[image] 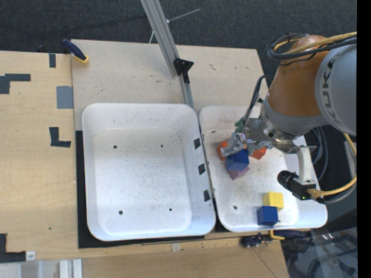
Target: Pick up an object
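Object: blue-purple block [237, 163] in the right bin [243, 216], directly beneath the end effector [240, 145], orange pieces [223, 150] touching either side.
End effector: low over the block; whether it grips it, I cannot tell.
Risk: likely a neighbour snags, or the block slips on lifting.
Arm: grey arm [307, 91] reaches in from the right, wrist down.

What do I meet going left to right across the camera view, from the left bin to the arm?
Left bin → orange block → blue block at the pincer → yellow block → grey and orange arm.
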